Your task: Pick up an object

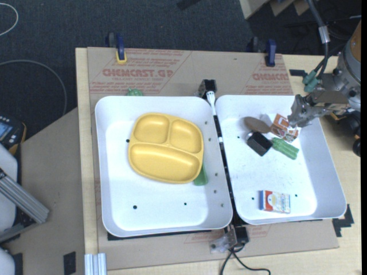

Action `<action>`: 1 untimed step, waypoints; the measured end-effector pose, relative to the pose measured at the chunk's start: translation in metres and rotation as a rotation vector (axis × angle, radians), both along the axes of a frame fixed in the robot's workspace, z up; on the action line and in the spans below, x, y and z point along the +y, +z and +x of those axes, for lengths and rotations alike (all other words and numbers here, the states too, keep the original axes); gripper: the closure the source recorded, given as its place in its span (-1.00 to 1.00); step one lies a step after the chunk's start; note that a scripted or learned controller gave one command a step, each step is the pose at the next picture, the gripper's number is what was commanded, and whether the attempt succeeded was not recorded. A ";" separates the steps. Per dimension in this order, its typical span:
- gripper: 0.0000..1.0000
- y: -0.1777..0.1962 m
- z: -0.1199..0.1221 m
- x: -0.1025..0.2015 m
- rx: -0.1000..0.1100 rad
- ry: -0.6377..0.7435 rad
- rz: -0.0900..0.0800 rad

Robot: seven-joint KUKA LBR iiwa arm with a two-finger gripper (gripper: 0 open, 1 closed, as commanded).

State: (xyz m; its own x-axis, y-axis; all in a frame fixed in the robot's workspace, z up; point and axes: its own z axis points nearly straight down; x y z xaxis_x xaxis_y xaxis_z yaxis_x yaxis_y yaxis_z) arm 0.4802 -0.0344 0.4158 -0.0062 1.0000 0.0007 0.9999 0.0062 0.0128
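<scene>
My gripper (299, 117) hangs over the far right part of the right bin (321, 171). Its tip is right beside a small orange and white packet (281, 126), at the packet's right edge, and I cannot tell whether it touches it. Close to the left of that packet lie a brown flat piece (256, 122), a black block (259, 143) and a green stick-like object (285, 148). A small blue, white and orange box (274, 201) lies apart near the bin's front edge.
In the left bin (114, 182) a yellow divided plate (166, 148) lies with a green object (200, 178) poking out under its right edge. Clamps (120, 46) hold the cardboard board at the back. Cables run behind the arm at the upper right.
</scene>
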 end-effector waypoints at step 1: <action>1.00 0.001 -0.001 0.070 0.009 0.002 0.001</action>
